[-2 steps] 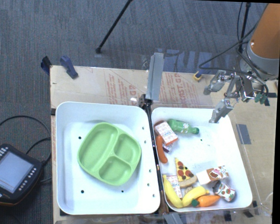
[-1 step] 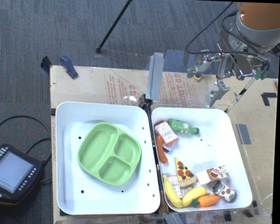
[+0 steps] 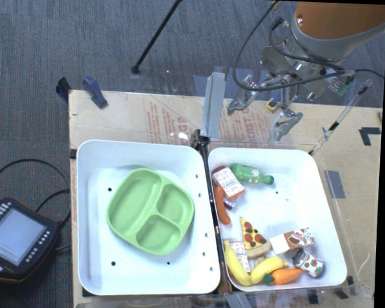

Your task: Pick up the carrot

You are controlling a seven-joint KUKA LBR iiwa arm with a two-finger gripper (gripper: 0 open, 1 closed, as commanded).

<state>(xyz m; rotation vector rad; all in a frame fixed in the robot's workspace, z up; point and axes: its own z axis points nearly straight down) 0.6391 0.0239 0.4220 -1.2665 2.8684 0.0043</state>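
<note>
Grey carpet round a cardboard-topped bench (image 3: pixel 136 118) bearing faint red print too blurred to read, with two white bins side by side. Left bin (image 3: pixel 91 177): green divided plate (image 3: pixel 151 210); right bin (image 3: pixel 307 172): green bottle (image 3: pixel 251 176), carton (image 3: pixel 228 182), sausage (image 3: pixel 222 206), pizza slice (image 3: pixel 254 238), two bananas (image 3: pixel 251 269), small printed packs with labels illegible, and carrot (image 3: pixel 284 276) at the near edge. Gripper (image 3: pixel 262 118) above the right bin's far rim, fingers spread apart, holding nothing, arm cut off at top.

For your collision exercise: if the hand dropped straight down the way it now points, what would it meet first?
Probably the cardboard bench top just behind the right bin's far rim, not the carrot at the near edge. The hand hangs high, so depth is uncertain.
</note>
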